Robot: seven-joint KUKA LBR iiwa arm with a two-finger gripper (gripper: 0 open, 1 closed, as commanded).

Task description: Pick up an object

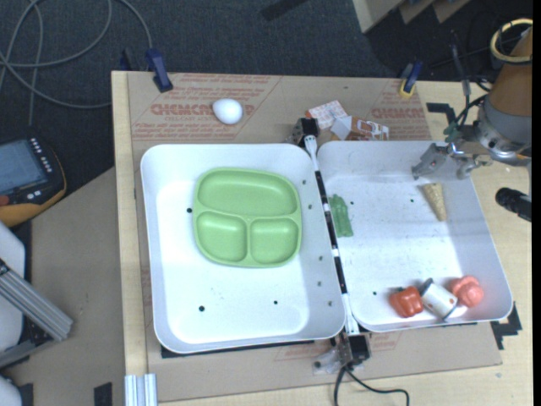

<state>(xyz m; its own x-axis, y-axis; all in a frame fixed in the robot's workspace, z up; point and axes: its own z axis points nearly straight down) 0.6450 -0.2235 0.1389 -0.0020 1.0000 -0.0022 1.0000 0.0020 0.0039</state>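
**Cone just below gripper, long axis near-far**

Near rim of right bin (499, 290): orange toy (406, 302), white cylinder (439, 299), second orange piece (467, 292), bunched together, touching or nearly so. Well apart from gripper.

Mid-bin, L edge by divider: green strip (341, 216), lying near-far. Also far from gripper.

Upper right of bin: tan cone (434, 198), long axis running near-far w/ slight tilt. Closest candidate by a wide margin.

Far edge: gripper (446, 161) just beyond cone's far end, offset slightly right. Open or shut: can't tell at this res. Nothing seen held.

Judgement: short move toward near side + descent needed; closing across cone's width likely best.

Left bin (161, 227): green tray (248, 216), not relevant.
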